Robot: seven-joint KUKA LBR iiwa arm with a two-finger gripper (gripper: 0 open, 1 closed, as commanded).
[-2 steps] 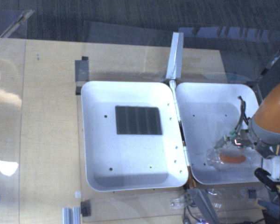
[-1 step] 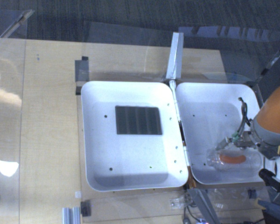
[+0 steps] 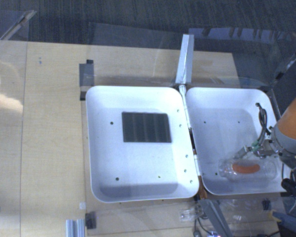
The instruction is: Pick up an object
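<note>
A clear plastic object with an orange piece inside (image 3: 245, 169) lies on its side near the front right corner of the right bin (image 3: 212, 112). My gripper (image 3: 257, 150) hangs low in that bin, just behind and to the right of the clear object, very close to its upper edge. I cannot tell whether it touches the object. The grey arm with its orange band (image 3: 293, 121) comes in over the bin's right rim.
The left bin (image 3: 103, 147) has a dark ribbed rectangle (image 3: 146, 127) on its floor. A metal post (image 3: 185, 58) stands behind the seam between the bins. Cables and clamps (image 3: 212, 221) lie along the bench's front edge.
</note>
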